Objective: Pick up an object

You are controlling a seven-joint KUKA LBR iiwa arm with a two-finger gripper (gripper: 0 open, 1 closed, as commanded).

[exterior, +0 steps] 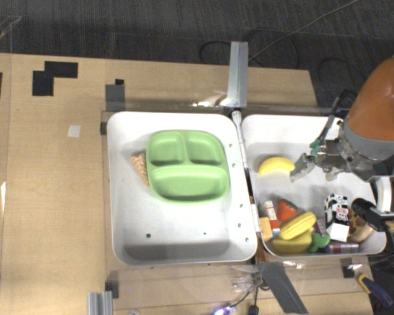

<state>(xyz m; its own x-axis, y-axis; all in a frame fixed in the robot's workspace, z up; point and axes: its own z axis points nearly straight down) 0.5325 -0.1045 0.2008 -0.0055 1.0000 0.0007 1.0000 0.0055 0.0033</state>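
While my claw (306,166) hangs with fingers spread, gripping nothing, I see the banana (274,166) lying just left of it in the right bin (282,126).

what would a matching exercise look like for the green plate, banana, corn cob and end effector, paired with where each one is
Things:
1. green plate
2. banana
3. corn cob
4. end effector

Places:
A. lower part of the right bin, in the pile of small items
B. middle of the left bin
C. above the right bin, just right of the banana
D. upper part of the right bin, lying by itself

Pairs: 1-B, 2-D, 3-A, 4-C
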